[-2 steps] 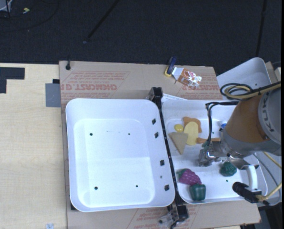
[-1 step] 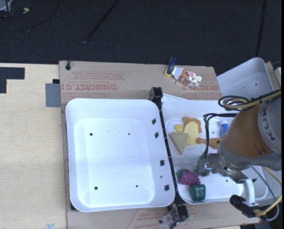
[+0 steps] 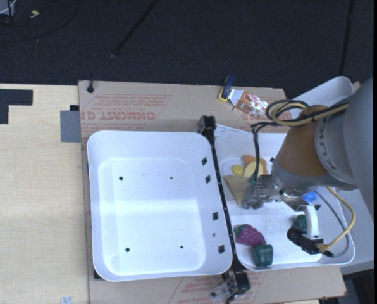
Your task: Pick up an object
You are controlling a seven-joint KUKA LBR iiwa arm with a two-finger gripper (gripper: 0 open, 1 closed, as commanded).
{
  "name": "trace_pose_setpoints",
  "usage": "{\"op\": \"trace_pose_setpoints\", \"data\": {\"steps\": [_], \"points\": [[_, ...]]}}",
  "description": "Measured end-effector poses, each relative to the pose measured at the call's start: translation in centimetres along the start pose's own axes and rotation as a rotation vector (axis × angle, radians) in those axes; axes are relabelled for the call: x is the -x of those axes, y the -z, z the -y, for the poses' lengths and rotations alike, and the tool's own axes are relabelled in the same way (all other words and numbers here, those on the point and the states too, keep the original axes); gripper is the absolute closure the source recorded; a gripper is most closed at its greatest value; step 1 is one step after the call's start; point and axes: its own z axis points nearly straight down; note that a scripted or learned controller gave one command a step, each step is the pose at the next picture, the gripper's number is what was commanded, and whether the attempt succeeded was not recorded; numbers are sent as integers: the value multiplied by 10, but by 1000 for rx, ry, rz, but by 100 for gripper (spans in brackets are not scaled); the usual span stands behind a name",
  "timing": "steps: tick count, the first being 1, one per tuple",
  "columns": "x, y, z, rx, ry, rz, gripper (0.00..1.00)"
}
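Grey arm (image 3: 350, 138), orange band (image 3: 299, 147), yellow and black cables.

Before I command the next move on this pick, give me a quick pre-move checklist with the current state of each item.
1. Gripper is down inside the right bin: ok.
2. Gripper is over a target, by the yellow pieces: ok.
3. Object seen between the fingers: cannot tell.
4. Purple grape cluster lies apart from the gripper: ok.
5. Green pepper lies apart from the gripper, near the front wall: ok.
6. Yellow cable loops close over the bin's right side: not ok.
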Motion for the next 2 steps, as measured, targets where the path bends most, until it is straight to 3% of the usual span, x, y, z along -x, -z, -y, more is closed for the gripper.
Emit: {"op": "trace_pose_setpoints", "data": {"steps": [1, 2], "points": [[1, 10, 3, -6, -3, -1, 100], [2, 9, 3, -7, -3, -1, 0]]}}
